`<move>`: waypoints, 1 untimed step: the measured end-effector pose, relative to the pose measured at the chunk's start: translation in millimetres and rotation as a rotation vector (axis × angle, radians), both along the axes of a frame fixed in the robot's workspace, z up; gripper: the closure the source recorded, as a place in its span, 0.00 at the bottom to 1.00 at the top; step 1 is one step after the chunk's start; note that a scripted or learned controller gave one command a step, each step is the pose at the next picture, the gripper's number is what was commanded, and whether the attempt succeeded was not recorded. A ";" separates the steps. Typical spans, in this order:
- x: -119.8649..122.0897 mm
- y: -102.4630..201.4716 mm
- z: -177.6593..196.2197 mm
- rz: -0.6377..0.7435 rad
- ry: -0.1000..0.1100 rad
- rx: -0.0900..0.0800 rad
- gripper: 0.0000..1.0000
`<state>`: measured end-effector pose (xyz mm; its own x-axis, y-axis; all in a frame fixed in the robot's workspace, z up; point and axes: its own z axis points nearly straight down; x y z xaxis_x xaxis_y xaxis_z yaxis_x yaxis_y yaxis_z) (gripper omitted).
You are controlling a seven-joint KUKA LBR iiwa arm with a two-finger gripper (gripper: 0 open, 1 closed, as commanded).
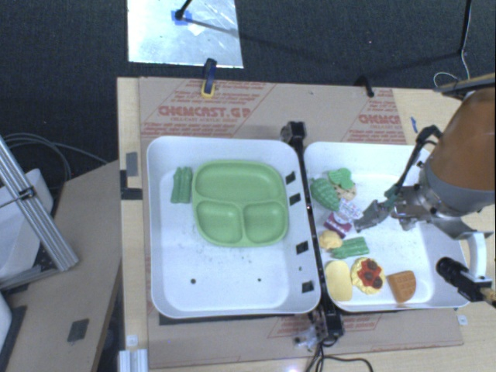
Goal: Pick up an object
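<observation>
Gripper point(370, 214) low in the right bin point(434, 254), right of frame centre, dark fingertips aimed toward the frame's left; open or closed, impossible to tell at this slant, and nothing seen pinched between them. Just off the tips, to the left: a small purple-and-white toy point(338, 223), close to touching, with a pale piece point(347, 207) above it. Directly below the tips, a green pickle-shaped piece point(350, 247), long axis running left to right across the frame, a yellow lump point(330, 239) at its left end. Up and to the left, a green leafy toy point(325, 193) with a green-capped figure point(341, 180) beside it. Lower down, well clear of the tips: a yellow oval point(338, 279), a round pizza-like piece point(367, 275), a toast-brown slice point(401, 285). Likeliest target, by nearness, the purple-and-white toy; a short push left looks like the call. Far left, in the other bin point(167, 281), a green divided tray point(239, 203) and a green bundle point(181, 185), well apart.
</observation>
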<state>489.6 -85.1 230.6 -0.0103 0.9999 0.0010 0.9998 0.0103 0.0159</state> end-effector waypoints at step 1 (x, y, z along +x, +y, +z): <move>-1.0 -3.9 3.2 -0.006 0.009 -0.002 1.00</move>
